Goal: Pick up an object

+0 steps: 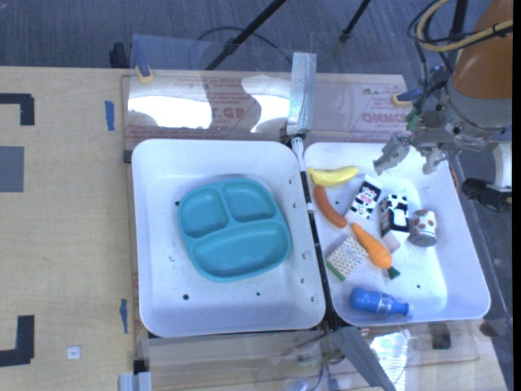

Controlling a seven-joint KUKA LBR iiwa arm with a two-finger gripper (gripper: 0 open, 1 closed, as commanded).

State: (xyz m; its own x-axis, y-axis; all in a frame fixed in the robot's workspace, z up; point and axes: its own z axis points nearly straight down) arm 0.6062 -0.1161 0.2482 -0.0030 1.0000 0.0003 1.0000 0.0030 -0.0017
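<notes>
The arm reaches in from the right, its jaws (412, 155) spread and unladen above the right bin's (466, 287) far end.

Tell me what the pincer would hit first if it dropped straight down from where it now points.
Probably bare floor of the right bin. The pincer hangs over the bin's far end; the cow-patterned toy lies nearer, likely just off that line. Depth is unclear.

A pale wooden bench (57, 218) with black corner marks and blue tape bits lies left of the white bins. Beyond the bench, grey carpet (163, 6) carries black tripod legs (269, 10). Glare streaks a clear panel (212, 108).
</notes>
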